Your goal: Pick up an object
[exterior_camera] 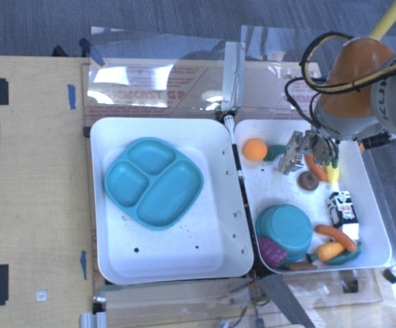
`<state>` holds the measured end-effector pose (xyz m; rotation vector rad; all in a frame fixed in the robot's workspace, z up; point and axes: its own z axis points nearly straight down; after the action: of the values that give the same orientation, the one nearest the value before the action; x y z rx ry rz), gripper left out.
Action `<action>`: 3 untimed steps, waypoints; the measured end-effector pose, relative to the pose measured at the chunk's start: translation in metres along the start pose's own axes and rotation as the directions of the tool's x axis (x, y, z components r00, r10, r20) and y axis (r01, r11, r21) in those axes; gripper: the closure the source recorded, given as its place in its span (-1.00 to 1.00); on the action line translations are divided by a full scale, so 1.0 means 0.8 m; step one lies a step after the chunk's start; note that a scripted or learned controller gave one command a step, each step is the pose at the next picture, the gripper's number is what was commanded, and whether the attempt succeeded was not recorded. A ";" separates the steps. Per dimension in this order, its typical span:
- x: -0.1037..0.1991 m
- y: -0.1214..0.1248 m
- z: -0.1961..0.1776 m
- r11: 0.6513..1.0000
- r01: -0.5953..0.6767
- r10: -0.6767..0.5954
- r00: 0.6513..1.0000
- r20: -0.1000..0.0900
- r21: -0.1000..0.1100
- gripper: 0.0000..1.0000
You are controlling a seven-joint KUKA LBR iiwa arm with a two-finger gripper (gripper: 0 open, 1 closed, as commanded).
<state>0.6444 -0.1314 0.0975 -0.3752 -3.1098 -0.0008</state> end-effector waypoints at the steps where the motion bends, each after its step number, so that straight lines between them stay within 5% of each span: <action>1: 0.000 0.002 -0.005 1.000 0.003 -0.003 1.000 -0.005 0.000 -1.00; 2: 0.133 -0.072 0.012 0.996 -0.090 0.090 0.996 0.021 0.001 -1.00; 3: 0.026 -0.045 0.012 0.993 -0.121 0.121 0.992 0.021 -0.004 -1.00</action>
<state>0.6159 -0.1611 0.0879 -0.5670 -3.1024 -0.0006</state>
